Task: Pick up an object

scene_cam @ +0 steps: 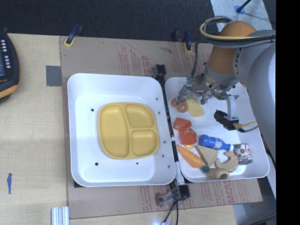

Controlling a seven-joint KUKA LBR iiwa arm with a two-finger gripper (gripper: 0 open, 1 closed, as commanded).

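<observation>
You see the gripper (190,96) low in the right bin (260,172), over the pale yellow piece (196,109) and orange ring (180,105), so I judge the approach step; its grasp I cannot tell, and next it must close on one piece

Brightness: even and moderate; the top strip behind the table (33,139) is dark.
Glare: the left bin (82,125) is washed out along its left floor; the right bin (255,139) is bright white.
Shadows: soft and short beneath the yellow tray (129,129).
Sharpness: slightly soft overall; small toys lack fine detail.
</observation>
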